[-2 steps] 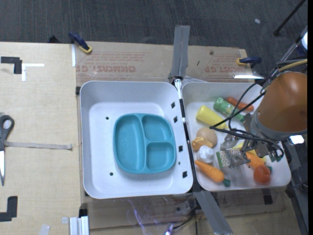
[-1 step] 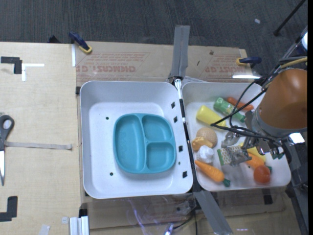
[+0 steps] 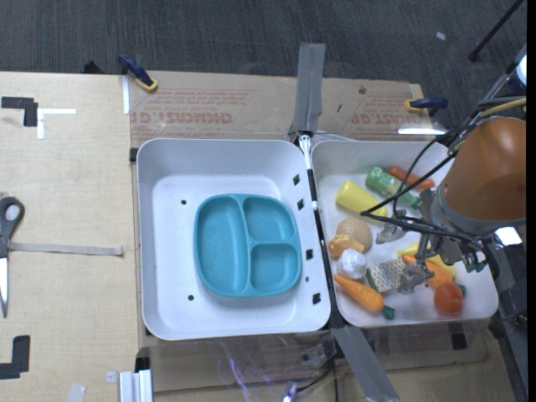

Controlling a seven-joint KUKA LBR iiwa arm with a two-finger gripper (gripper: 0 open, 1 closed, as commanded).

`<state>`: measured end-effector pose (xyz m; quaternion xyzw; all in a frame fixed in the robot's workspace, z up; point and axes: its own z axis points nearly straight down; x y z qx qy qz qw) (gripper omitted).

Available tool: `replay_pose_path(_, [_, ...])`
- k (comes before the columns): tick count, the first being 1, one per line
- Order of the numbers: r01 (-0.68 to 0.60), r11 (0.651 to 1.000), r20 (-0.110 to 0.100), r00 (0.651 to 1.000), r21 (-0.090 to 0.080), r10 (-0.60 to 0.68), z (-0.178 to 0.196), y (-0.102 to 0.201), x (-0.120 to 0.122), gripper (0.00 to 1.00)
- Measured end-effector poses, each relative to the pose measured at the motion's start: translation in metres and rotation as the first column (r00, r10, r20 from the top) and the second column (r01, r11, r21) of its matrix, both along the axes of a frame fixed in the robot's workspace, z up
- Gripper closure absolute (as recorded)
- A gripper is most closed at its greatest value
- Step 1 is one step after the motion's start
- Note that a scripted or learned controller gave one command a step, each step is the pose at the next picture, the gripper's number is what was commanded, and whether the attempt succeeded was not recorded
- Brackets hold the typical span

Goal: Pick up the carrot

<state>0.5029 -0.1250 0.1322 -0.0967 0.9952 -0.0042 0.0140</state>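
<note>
- Item: a small orange toy carrot [image 3: 362,292], tapered, with a green stub at its thick end, seemingly moulded plastic. It lay in the right-hand shallow white bin [image 3: 477,312], near that bin's front-left corner, slanting with its point toward the divider and its green end toward the bin's front wall.
- Neighbours, placed from the carrot: a white rounded piece [image 3: 353,263] just behind it, touching or nearly so; a tan bread-like lump [image 3: 351,237] behind that; a grey speckled flat piece [image 3: 387,273] just to its right; a yellow banana-like piece [image 3: 362,198] well behind; a red tomato-like ball [image 3: 448,298] well to its right.
- Gripper [image 3: 416,276]: the grey arm's two-finger gripper hung to the right of the carrot, over the speckled piece and some orange and yellow bits. I could not tell whether the jaws were spread or closed; cables and clutter hid them. Nothing was visibly held.
- Handling, as I judged it: light, stiff, hollow, smooth enough to slip or roll. Not fragile.
- Hold, as I judged it: across the thicker half, near the green stub, jaws square to its long axis; the point would likely squirt out.
- Also present: a teal three-part plastic plate [image 3: 249,245] in the other bin, well left of the carrot.
</note>
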Motion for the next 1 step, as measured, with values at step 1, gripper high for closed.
replay_pose_path(1, [-0.090,0.996,-0.025,0.996,0.005,0.090,-0.0332,-0.0476,-0.0038,0.00])
